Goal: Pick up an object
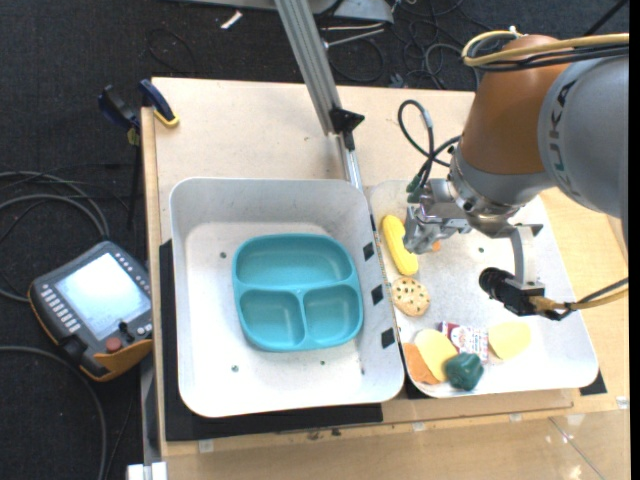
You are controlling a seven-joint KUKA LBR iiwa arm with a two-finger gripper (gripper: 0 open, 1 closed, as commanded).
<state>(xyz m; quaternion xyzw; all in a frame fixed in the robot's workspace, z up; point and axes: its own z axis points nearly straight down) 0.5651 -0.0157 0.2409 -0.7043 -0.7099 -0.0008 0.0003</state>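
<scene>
My gripper (pixel 427 230) hangs low over the upper left of the right bin (pixel 560 298), right beside a yellow banana (pixel 399 247) that lies along the bin's left wall. The gripper's tip sits at the banana's right side, touching or nearly touching it. Just below the banana lies a round speckled cookie (pixel 410 295). Along the bin's front edge are yellow and orange slices (pixel 431 354), a dark green piece (pixel 463 370), a red and white packet (pixel 469 339) and a pale yellow piece (pixel 510 340).
The left bin (pixel 200 208) holds a teal divided tray (pixel 297 290). A slanted metal post (pixel 315 58) rises behind the bins. A black fitting on the arm (pixel 505 288) hangs over the right bin's middle. A teach pendant (pixel 90 308) lies off the bench at left.
</scene>
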